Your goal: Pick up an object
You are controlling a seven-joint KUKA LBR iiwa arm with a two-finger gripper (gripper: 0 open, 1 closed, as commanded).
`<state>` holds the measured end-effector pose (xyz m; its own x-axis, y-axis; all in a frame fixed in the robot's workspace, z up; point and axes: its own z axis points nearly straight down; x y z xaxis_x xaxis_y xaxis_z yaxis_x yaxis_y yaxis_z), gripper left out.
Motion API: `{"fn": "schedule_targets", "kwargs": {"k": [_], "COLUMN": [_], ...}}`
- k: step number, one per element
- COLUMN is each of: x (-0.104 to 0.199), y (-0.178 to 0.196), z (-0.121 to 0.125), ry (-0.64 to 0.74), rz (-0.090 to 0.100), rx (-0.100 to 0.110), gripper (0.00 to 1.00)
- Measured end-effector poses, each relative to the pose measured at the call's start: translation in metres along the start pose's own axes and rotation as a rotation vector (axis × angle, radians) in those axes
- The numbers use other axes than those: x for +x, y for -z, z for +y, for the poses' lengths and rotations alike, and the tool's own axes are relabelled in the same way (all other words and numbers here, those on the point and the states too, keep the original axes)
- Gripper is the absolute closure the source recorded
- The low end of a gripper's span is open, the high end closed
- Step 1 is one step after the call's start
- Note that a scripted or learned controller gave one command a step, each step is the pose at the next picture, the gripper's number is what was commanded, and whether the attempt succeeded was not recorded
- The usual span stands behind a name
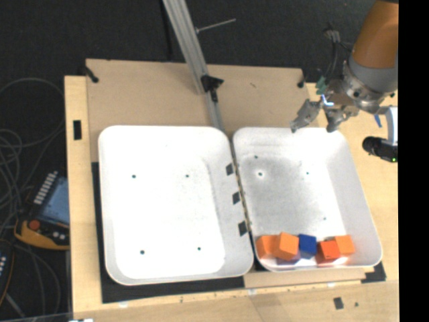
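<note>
Several small blocks lie along the near edge of the right bin (301, 180): an orange block (280, 245) at the left, a blue block (307, 244) in the middle, and another orange block (333, 248) at the right. My gripper (314, 121) hangs over the far right corner of that bin, well away from the blocks. Its two fingers are spread apart, with nothing between them. The orange band of the arm (375, 29) rises above it at the upper right.
The left bin (167, 200) sits beside the right one, joined by small black clips (236, 196). A slanted metal rail (188, 39) runs from the top down to the bins' junction. Cables and a handheld pendant (43, 213) lie at the far left.
</note>
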<state>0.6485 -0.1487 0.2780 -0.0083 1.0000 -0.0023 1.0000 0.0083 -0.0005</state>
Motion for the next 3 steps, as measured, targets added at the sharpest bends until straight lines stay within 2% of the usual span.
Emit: {"fn": "schedule_targets", "kwargs": {"k": [1,2,3], "x": [-0.001,-0.003,-0.032], "y": [-0.153,-0.063,-0.165], "z": [0.015,-0.008,0.031], "ry": [-0.001,-0.010,-0.007], "rz": [0.002,-0.001,0.001], "rx": [0.005,-0.009,0.003], "gripper": [0.00,0.00,0.00]}}
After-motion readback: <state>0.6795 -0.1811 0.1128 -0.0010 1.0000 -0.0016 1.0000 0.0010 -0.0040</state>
